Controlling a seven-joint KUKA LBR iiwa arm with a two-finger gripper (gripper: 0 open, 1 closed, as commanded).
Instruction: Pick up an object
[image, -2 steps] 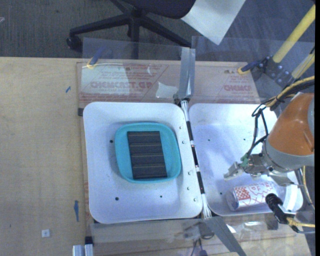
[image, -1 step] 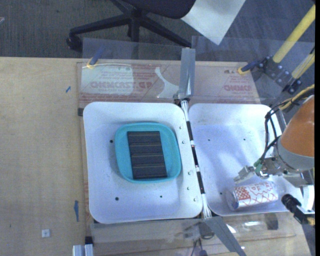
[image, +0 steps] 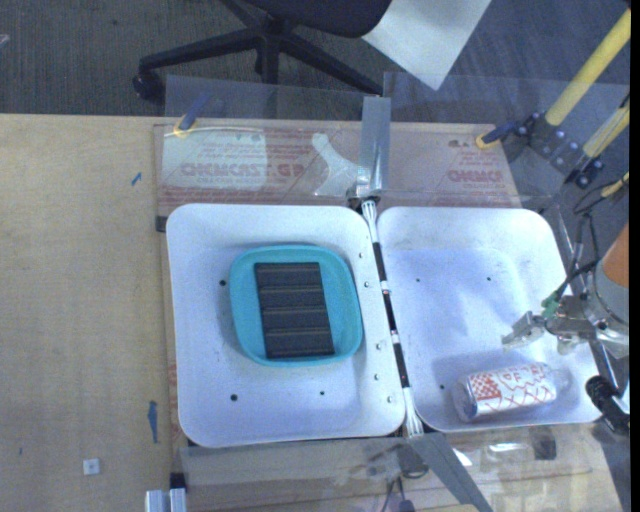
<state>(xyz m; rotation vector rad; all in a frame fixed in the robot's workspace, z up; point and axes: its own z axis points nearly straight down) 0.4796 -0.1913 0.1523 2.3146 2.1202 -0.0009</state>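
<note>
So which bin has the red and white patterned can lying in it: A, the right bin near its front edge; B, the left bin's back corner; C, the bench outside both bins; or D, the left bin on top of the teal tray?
A: the can lies on its side in the right bin, near the front edge.

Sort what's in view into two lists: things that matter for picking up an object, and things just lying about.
For the job:
- red-and-white can, on its side in the right bin
- teal dish with dark ridged insert, in the left bin
- claw, above the can

Lying about:
- office chair base
- paper sheet
</note>
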